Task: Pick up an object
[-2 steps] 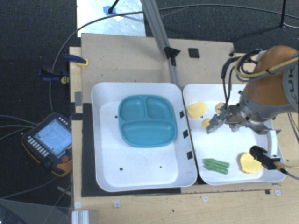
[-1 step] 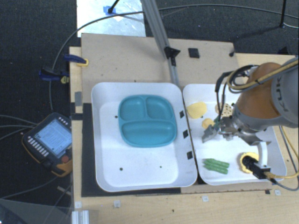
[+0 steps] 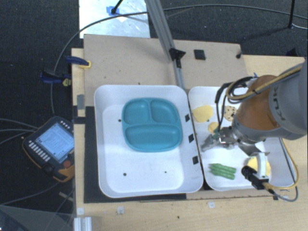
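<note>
Partly hidden items in right bin, arm cut off at frame edge

Arm (image 3: pixel 284 105) runs off right edge, so its base is out of frame. Wrist covers much of right bin (image 3: pixel 202 177) floor. Small speckled item (image 3: pixel 229 112) is half hidden behind cables, too small to identify. Yellow-white object (image 3: pixel 257 165) sits partly under black wrist hardware. Gripper (image 3: pixel 208 144) tips too blurred to judge. Handheld screen (image 3: pixel 54 141) unreadable.
</note>
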{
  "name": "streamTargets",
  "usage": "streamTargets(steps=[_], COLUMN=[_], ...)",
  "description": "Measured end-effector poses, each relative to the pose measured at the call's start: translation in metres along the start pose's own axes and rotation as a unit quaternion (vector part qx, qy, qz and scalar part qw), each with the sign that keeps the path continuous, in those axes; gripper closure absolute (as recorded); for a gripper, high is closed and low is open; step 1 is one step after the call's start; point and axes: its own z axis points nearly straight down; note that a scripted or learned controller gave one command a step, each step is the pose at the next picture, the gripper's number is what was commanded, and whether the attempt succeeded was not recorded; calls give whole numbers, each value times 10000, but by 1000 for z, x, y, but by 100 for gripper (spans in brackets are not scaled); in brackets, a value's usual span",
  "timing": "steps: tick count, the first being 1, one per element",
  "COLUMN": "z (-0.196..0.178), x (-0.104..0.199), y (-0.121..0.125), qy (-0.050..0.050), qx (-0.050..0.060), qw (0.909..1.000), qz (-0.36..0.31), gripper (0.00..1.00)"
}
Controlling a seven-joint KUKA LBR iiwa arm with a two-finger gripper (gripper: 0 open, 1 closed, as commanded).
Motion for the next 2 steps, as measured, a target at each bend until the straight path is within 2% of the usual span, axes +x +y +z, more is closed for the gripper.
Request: streamTargets(steps=[1, 2], z=[-13, -59], x=[1, -5], y=[3, -1], qy=[9, -8], qx=[-42, 1], qw=[10000, 10000], qz=[-7, -8], gripper=[100, 100])
